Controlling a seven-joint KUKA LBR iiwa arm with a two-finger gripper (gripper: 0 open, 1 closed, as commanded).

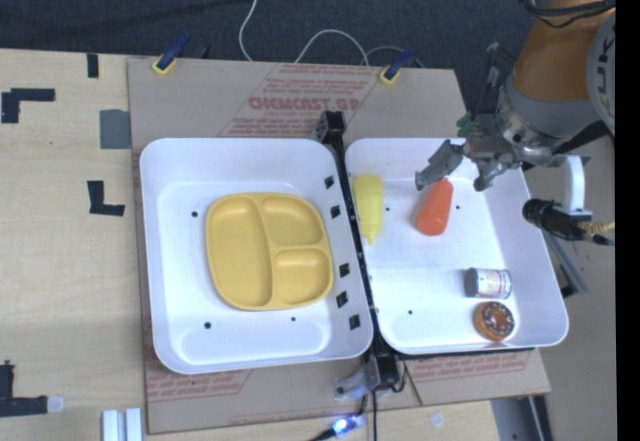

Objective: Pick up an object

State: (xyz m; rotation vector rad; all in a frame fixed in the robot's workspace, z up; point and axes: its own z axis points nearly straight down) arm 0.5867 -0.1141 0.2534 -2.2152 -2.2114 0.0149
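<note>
In the right bin [530,259], an orange carrot-shaped object [434,209] lies near the back. A yellow corn-like piece [369,204] rests against the bin's left wall. Toward the front right are a small jar on its side [487,282] and a brown doughnut [496,321]. My gripper [462,174] hangs over the back of this bin, just above and slightly right of the orange object. It is open, its fingers are spread, and nothing sits between them.
The left bin [165,229] holds a yellow divided plate [268,251]. A black divider [345,229] runs between the two bins. Both stand on a cardboard sheet [290,99], with a white cable [330,37] behind them.
</note>
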